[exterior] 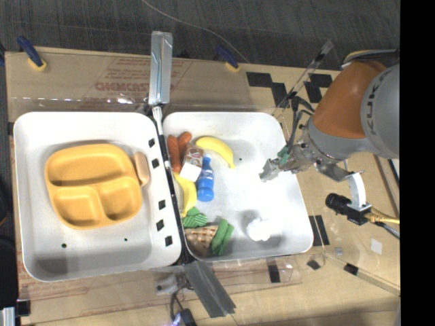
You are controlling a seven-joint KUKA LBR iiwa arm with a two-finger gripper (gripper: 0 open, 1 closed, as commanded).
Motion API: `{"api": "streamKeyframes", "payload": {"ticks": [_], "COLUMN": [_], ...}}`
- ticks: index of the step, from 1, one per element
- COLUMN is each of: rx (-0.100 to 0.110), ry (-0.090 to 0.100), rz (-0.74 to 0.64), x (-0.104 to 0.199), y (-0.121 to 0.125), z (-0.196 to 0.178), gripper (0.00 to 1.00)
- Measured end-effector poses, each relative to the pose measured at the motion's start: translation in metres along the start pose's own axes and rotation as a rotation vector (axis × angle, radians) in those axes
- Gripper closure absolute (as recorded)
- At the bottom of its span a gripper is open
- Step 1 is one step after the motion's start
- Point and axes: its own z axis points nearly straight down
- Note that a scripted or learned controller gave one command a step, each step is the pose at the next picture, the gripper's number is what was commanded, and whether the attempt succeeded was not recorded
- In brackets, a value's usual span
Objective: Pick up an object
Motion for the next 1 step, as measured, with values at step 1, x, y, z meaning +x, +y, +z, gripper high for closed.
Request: {"api": "streamKeyframes", "payload": {"ticks": [1], "rx": [-0.007], "ry": [-0.004], "rz": [0.001], "x": [-0.0013], "y": [0.0013], "z": [-0.0037], "gripper": [0.0]}}
